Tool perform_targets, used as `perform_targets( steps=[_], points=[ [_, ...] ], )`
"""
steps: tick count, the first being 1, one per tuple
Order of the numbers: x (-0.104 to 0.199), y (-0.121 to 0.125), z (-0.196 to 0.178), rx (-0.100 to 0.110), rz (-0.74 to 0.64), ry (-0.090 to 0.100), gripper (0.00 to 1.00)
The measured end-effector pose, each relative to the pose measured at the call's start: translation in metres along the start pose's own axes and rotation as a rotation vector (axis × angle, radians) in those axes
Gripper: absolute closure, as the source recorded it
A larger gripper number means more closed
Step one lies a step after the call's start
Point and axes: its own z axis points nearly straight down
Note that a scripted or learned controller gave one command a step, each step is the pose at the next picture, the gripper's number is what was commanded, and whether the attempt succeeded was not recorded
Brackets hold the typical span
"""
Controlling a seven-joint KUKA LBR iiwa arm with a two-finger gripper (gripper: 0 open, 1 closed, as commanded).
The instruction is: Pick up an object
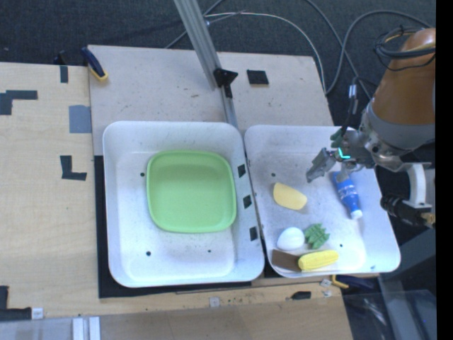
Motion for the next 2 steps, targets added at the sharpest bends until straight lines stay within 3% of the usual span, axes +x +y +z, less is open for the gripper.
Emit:
perform_targets(
  steps=[1, 2],
  points=[
    [0.000, 0.000, 0.000, 0.000, 0.000, 0.000, 0.00],
    [0.007, 0.002, 0.065, 0.006, -0.001, 0.001, 0.00]
  ],
)
